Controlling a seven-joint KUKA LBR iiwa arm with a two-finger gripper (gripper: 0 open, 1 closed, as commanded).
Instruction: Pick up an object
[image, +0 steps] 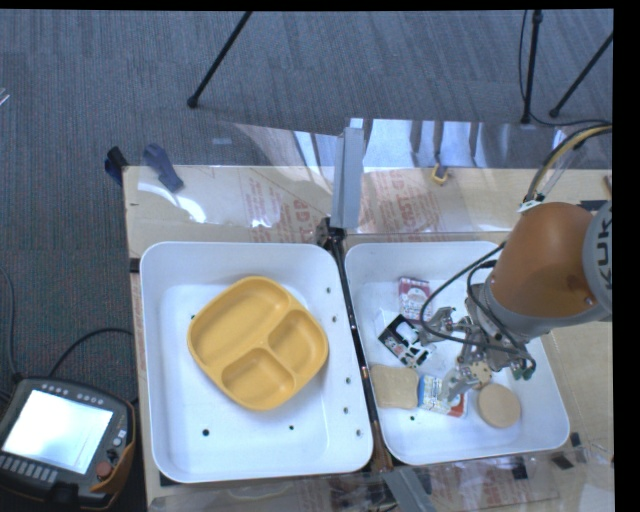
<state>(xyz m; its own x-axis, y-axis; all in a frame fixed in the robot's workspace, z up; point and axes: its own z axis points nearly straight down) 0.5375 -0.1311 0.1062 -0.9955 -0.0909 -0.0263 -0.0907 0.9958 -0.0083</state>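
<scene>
My gripper (466, 377) hangs low in the right bin (520, 440), below the orange wrist band, near the bin's front middle. Its tips sit just above a small blue and white packet (437, 395), and I cannot see whether they touch it. A tan sponge-like block (393, 386) lies left of the packet. A round tan disc (498, 406) lies to the gripper's right. A black and white card (402, 339) and a red and white packet (412, 293) lie further back in the same bin.
The left bin (170, 270) holds a yellow divided plate (258, 341). A grey upright post (347, 180) stands behind the wall between the bins. A teach pendant (60, 430) lies on the floor at the lower left.
</scene>
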